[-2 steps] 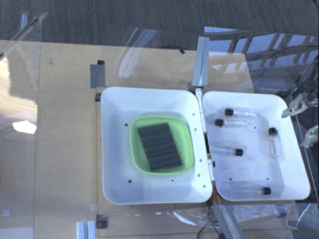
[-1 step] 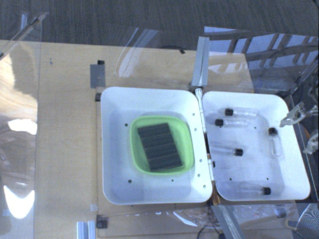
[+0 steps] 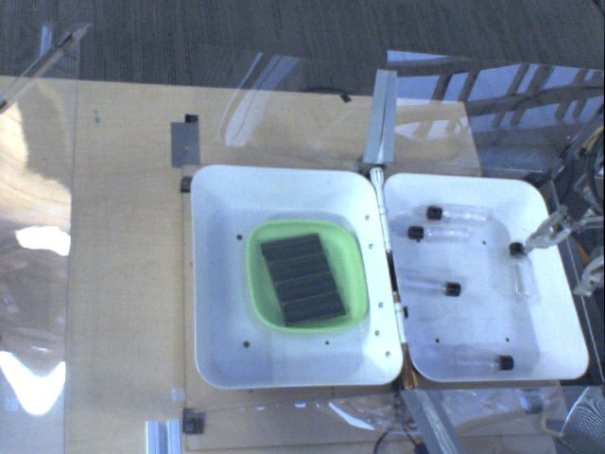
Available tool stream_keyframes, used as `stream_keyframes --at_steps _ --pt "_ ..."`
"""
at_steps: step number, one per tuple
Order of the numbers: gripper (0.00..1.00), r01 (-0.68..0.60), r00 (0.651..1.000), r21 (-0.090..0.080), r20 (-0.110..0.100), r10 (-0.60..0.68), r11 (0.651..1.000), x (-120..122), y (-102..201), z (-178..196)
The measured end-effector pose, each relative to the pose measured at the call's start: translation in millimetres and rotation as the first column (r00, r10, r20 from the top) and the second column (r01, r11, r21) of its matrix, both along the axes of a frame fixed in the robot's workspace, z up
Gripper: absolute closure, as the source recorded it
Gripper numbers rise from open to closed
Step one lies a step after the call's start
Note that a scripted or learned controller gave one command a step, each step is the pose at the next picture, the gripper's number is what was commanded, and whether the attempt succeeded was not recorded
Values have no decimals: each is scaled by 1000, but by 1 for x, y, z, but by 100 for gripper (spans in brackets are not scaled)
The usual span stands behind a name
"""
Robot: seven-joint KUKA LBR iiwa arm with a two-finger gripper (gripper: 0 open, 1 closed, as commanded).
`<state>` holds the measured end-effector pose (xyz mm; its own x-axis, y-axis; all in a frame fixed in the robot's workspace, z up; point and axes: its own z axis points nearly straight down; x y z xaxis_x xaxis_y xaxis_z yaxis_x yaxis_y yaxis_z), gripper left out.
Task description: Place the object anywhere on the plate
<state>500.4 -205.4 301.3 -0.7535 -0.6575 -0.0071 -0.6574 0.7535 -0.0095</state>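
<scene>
Gripper at the far right, low over the right-hand bin, pale tip slanting down and left toward that bin's right side. Wide or narrow: cannot tell, too small and washed out against the white floor. Nothing visibly held.

Dark grey ridged block lying flat on the green plate, roughly centred, long side running from upper left to lower right, with green rim showing all around. Plate square with rounded corners, resting on the floor of the left-hand bin, a little right of that bin's middle. Block and plate well apart from the gripper, with the wall between the two bins in between.

Five clear tubes with black caps scattered in the right-hand bin:
- first tube and second tube near the back left, side by side, caps to the left
- third tube near the middle, cap to the right
- fourth tube by the right wall, cap at its upper end just beside the gripper's tip; touching or apart, cannot tell
- fifth tube near the front, cap to the right

Bins side by side on a pale wooden bench, edges touching. Grey metal strip behind the seam between them. Small dark bracket on the bench beyond the left bin's back left corner.
</scene>
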Motion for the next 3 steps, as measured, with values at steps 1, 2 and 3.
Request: stream_keyframes --at_steps 1,2,3 --pt "0 -4 1000 0 1 4 1000 -5 1 -17" --pt "0 -249 968 -3 1 249 968 -6 0 20" --pt "0 -484 875 -5 -1 484 875 -11 0 51"
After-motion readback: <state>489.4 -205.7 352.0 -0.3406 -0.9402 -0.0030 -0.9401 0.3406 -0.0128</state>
